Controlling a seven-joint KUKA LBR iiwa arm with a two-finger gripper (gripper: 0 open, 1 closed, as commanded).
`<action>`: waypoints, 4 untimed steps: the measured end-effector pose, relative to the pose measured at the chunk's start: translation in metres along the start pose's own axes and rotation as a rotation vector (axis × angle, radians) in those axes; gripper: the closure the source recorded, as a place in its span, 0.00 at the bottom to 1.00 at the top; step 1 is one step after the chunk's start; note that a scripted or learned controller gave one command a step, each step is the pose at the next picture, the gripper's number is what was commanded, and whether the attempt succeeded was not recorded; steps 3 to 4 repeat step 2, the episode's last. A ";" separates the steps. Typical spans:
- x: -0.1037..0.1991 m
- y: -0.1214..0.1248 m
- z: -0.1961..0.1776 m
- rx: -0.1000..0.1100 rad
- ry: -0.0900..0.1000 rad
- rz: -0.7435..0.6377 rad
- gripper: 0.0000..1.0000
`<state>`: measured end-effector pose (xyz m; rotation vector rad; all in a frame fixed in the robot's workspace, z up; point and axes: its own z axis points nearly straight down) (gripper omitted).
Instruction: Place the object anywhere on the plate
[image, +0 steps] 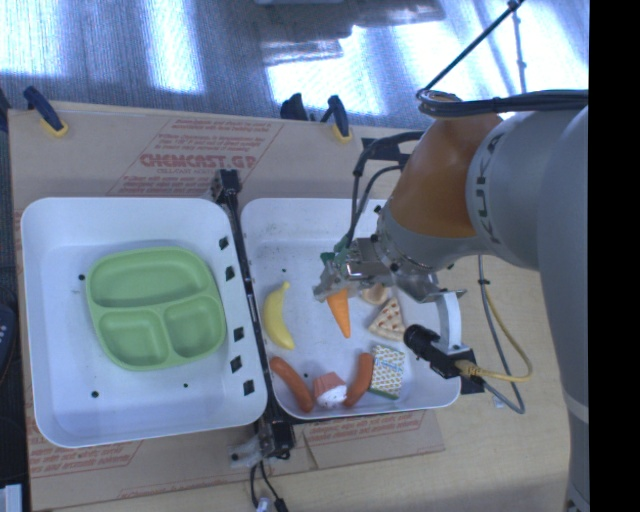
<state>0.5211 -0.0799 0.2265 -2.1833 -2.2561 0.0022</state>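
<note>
A: Fingers (338, 283) of the gripper (340, 290): closed in on the thick end of 1 orange carrot (342, 313), which hangs from them, tip pointing down.

B: Location of that carrot?

A: Directly under the fingers, over the right bin (300, 215). Whether its tip touches the bin floor cannot be told.

B: Other items in that bin?

A: 1 yellow banana (277, 316), to the left of the fingers and slightly below. 1 waffle wedge (388, 320), just right of the carrot. 1 patterned packet (388, 370), lower right. 2 sausages (292, 381), below, with 1 small red-and-white piece (329, 390) between them.

B: Plate?

A: 1 green plate (155, 306), 3 compartments, in the left bin (50, 230), well apart from the fingers, to their left.

B: Arm?

A: 1 grey arm (530, 190) with orange band (440, 180), above and right of the fingers, covering the right bin's far right side.
</note>
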 end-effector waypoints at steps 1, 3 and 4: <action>0.104 0.039 0.036 0.002 0.000 0.035 1.00; 0.103 0.040 0.035 0.002 0.000 0.036 0.00; 0.103 0.040 0.035 0.002 0.000 0.036 0.00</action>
